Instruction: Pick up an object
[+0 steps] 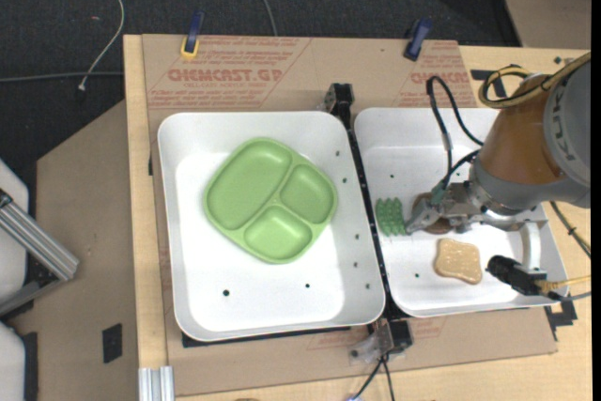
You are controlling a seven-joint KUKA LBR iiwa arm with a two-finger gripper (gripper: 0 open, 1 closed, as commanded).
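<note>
Gripper [420, 219] low in right bin [413, 141], beside green ridged piece [390, 216]; finger state can't tell.
Toast slice [457, 260] near; off-centre close may shove piece into wall, 0 grasp.

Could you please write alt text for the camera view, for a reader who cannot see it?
A grey and orange robot arm reaches into the right bin, its gripper beside a small green object, with a tan toast-shaped piece nearby. The left bin holds a green divided plate.
</note>
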